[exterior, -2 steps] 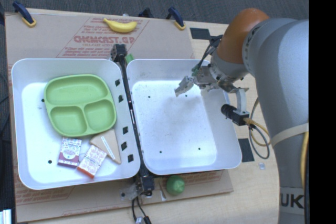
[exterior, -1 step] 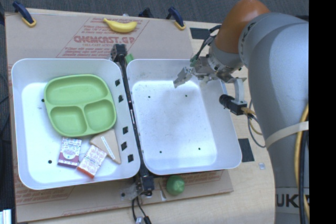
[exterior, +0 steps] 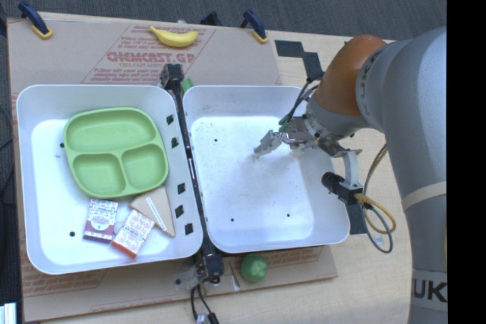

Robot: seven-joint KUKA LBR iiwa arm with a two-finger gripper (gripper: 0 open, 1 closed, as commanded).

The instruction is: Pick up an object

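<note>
Well left of the tool (grip state unclear) lies the green tray.

Left of the pincer: pale green divided plate, red-and-white packets, tan wedge, all in white bin. Above-left: yellow banana, red-printed brown cardboard. Below: green ball.

Claw hovers over right bin (green tray in left bin).
</note>
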